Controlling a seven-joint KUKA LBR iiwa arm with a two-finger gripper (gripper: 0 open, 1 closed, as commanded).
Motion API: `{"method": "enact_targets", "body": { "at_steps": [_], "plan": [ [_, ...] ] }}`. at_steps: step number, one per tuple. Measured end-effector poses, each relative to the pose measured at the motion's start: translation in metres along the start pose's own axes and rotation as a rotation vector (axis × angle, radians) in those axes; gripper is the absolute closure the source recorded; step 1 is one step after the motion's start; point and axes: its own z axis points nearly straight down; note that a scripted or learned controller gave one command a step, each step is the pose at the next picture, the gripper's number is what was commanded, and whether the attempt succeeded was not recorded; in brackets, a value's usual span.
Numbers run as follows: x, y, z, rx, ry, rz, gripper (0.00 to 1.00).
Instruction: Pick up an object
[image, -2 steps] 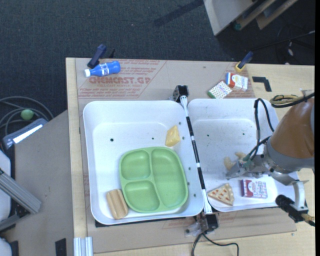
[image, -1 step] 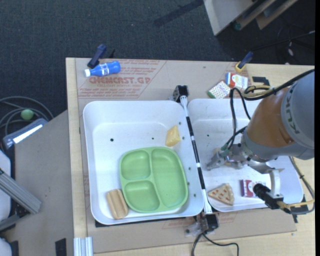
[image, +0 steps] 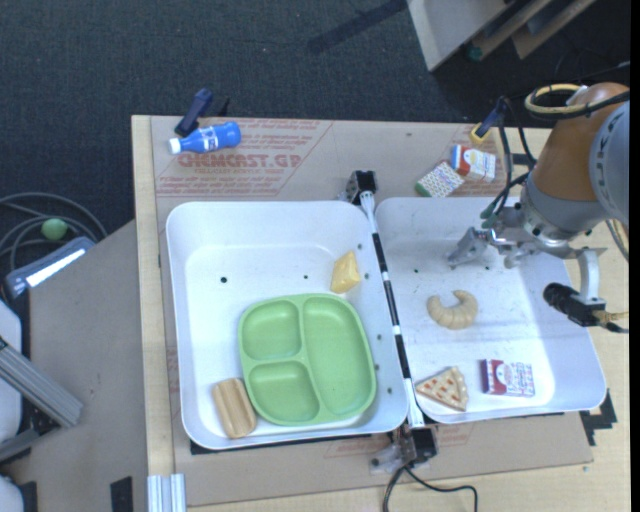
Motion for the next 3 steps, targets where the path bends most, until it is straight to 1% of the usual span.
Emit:
{"method": "enact_targets", "body": {
  "at_steps": [1,2,3],
  "plan": [
    [0.023,-0.051,0.039,0.005,0.002,0.000,0.00],
    [0.022,-0.050,0.029,0.002,0.000,0.000,1.00],
    [0.104,-0.060,-0.062,0.001,0.002,-0.001,1.00]
  ]
}}
